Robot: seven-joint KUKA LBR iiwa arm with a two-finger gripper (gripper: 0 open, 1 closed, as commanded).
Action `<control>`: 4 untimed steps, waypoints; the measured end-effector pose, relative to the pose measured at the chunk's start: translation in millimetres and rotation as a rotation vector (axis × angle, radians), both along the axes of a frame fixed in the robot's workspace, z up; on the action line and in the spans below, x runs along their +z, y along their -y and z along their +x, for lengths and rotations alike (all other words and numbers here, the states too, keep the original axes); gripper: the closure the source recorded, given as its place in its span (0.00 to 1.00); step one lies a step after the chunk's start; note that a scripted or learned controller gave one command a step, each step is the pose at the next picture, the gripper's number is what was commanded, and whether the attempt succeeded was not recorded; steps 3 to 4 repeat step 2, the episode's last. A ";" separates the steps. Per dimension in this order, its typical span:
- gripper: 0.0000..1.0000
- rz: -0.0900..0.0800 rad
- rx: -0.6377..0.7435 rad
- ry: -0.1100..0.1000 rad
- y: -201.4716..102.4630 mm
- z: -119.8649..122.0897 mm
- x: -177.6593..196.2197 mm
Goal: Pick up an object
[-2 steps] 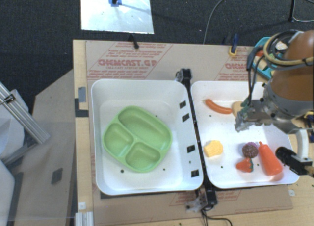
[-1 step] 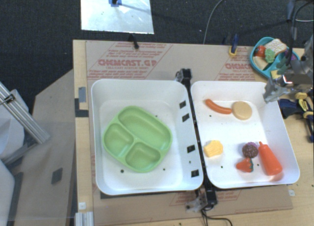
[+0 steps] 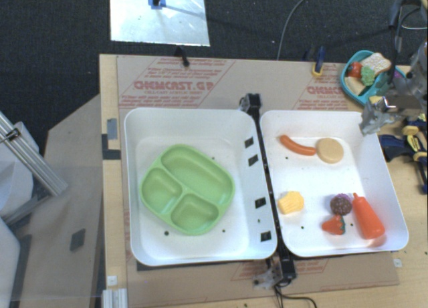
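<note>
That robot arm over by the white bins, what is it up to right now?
It is meant to pick up an object. The claw hangs by the far right corner of the right bin, with nothing seen in it. In that bin lie a sausage, a round bun, a yellow piece, a purple ball and an orange bottle. The left bin holds a green tray.

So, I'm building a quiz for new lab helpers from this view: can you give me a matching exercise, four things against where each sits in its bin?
Things:
1. green divided plate
2. sausage
3. yellow corn piece
4. orange bottle-shaped toy

Places:
A. near right corner of the right bin
B. middle of the left bin
C. far part of the right bin, beside the tan round piece
D. near left part of the right bin

Pairs: 1-B, 2-C, 3-D, 4-A
</note>
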State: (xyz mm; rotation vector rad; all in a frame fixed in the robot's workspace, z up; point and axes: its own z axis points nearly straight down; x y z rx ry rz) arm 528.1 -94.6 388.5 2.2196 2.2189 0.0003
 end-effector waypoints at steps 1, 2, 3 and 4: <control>1.00 -0.003 0.003 0.019 20.2 -14.0 156.8; 1.00 -0.001 -0.002 -0.002 70.6 38.1 97.4; 1.00 -0.001 -0.002 -0.002 70.6 38.1 97.4; 1.00 -0.001 -0.002 -0.002 70.6 38.1 97.4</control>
